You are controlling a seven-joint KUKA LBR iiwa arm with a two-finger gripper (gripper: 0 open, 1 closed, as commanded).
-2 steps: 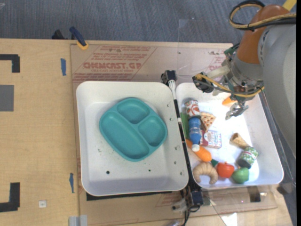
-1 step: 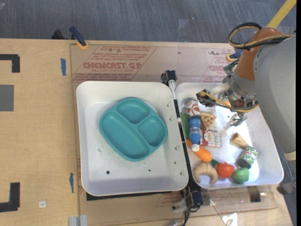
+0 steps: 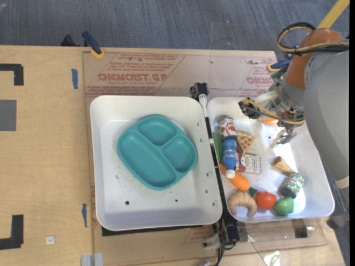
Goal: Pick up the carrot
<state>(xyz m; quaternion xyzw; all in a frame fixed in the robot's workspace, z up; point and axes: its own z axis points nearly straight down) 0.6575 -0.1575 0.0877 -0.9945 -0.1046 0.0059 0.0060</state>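
the camera view looks down at a slant on a wooden tabletop (image 3: 44, 165) that carries a sheet of brown cardboard (image 3: 138, 71) printed in faded red with a word that reads roughly "chemcast gp"; the same print starts again at the cardboard's right, partly hidden. two shallow white bins sit side by side on it. the left bin (image 3: 105, 198) holds a teal plate (image 3: 157, 151) with three compartments, lying tilted near the bin's middle. the right bin (image 3: 316, 170) holds a scatter of toy food. the carrot (image 3: 238, 180), small and orange with a green tip, lies near the bin's left wall, just below an upright-lying blue bottle (image 3: 229, 151) and just above a tan croissant (image 3: 243, 201). beside the croissant sit a red tomato (image 3: 266, 200) and a green round fruit (image 3: 284, 205). a red and white can (image 3: 226, 127) lies above the bottle, with small writing too blurred to read, and a small red and white packet (image 3: 251, 163) beside the carrot carries print that is also unreadable. the grey arm with its orange band (image 3: 313, 49) reaches in from the right over the bin's upper right corner. the gripper (image 3: 283, 134) hangs above the bin's upper part, well apart from the carrot; whether it is released or clenched cannot be told.
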